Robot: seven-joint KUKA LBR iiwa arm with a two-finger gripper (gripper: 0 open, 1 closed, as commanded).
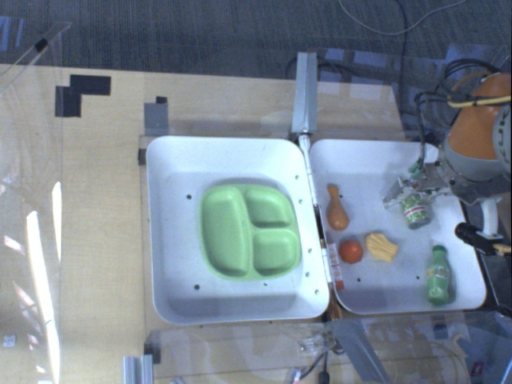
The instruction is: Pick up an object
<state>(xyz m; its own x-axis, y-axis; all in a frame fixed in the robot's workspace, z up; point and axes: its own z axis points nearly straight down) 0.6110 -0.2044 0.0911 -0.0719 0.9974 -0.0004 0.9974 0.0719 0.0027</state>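
The right bin (364,290) holds several small items. A small can with a green and white label (416,211) stands near the bin's far right side. My gripper (414,189) hangs right over that can, touching or nearly touching its top. Whether the can is in its grasp is unclear from this angle. An orange drumstick-shaped toy (338,208) lies near the bin's left wall. A red tomato (350,251) and a yellow ridged piece (382,247) sit side by side in the middle. A green bottle (438,274) lies at the front right.
The left bin (172,294) contains a green divided plate (250,230). A metal divider post (304,94) stands between the bins at the back. The grey and orange arm (480,134) hangs over the right bin's far right corner. Cables run behind the bins.
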